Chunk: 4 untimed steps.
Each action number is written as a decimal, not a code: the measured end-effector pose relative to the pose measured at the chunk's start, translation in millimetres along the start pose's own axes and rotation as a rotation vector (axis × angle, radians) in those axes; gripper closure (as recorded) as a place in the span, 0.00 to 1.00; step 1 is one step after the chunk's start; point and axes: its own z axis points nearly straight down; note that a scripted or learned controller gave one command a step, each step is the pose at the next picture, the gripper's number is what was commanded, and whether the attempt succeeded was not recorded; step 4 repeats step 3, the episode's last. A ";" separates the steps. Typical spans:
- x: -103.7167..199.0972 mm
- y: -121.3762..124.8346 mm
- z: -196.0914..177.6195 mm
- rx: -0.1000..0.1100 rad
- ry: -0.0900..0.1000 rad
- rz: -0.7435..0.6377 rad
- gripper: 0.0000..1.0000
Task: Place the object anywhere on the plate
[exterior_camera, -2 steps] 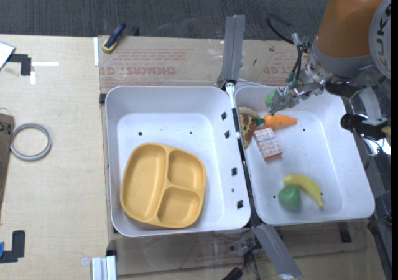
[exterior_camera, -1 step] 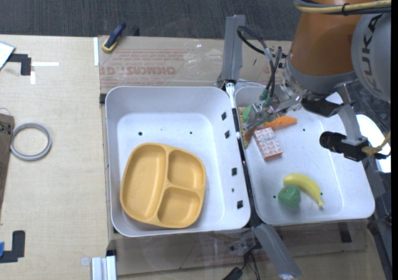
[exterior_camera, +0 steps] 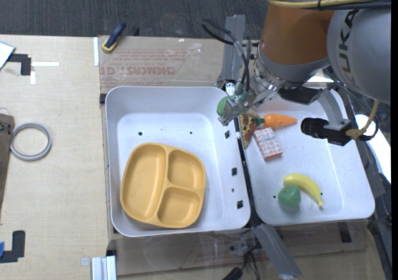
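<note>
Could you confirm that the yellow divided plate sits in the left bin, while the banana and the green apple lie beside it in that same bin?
Not quite. The camera view shows the yellow divided plate in the left bin, but the banana and the green apple lie in the right bin, near its front edge.

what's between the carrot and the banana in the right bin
In the camera view, a small red-and-white carton lies between the carrot and the banana; below it the bin floor is bare.
</note>
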 end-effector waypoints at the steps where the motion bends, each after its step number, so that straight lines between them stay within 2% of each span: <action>1: 26.9 34.2 13.1 0.001 0.000 -0.089 1.00; 2: 95.5 32.2 -0.4 0.002 0.000 0.059 1.00; 3: 95.3 32.2 -0.4 0.002 0.000 0.059 0.00; 4: 95.3 32.2 -0.4 0.002 0.000 0.059 0.00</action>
